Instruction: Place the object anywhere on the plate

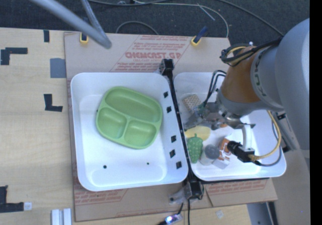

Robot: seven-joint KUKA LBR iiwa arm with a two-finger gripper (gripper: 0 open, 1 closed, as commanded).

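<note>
One green three-compartment plate (129, 117) lies in the left bin (83, 163); the tool (204, 118), its state untellable, hangs over the right bin's (271, 168) left edge.

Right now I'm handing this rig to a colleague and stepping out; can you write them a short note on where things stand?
Gripper: down low in the right bin, near its left side; nothing visibly between its fingers, so count nothing as held.
Plate: green, three compartments, in the left bin, nothing on it.
Objects: a green toy, a yellow piece and a few small items lie in the right bin, just below the gripper.
Done: nothing placed yet.
Left: grasp one object, carry it over the divider, set it on the plate.
</note>
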